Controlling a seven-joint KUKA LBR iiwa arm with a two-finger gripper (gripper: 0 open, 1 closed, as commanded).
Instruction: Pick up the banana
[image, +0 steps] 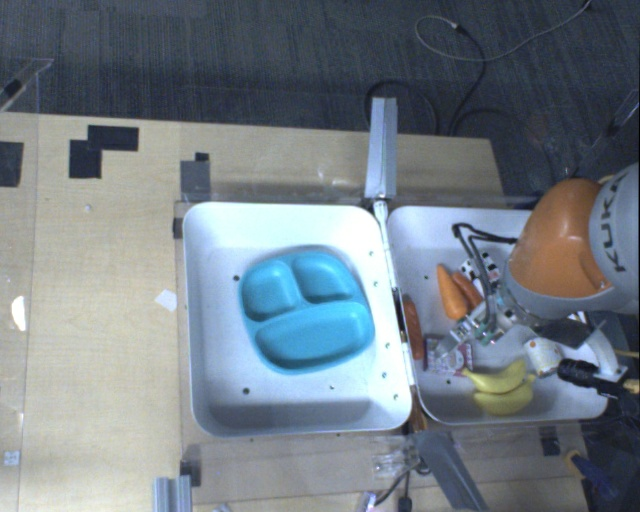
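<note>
The banana (503, 388) lay near the front of the right bin (432, 232), close to its front wall. It was yellow and curved, and it looked like two bananas lying side by side. Nothing was holding it. Just beside its right end was a small white thing (541, 356), too small to name. A bit farther back, over the same bin, hung the tool (484, 322). It was up over the banana's left end and a little behind it, near some small bits I could not make out. I could not tell if the tool was open or closed, since the arm (572, 243) hid most of it. The arm was grey with a big orange band, and it came in from the right. Next to the tool, to its left, lay an orange carrot (455, 290). A long brown thing like a sausage (411, 324) lay along the left wall of that bin. In the left bin (210, 300) sat a blue plate (304, 307) with three parts, in the middle of the bin. Both bins sat on a light wooden table (90, 300). Far at the back, on the table's left side, were some black squares (102, 147).
</note>
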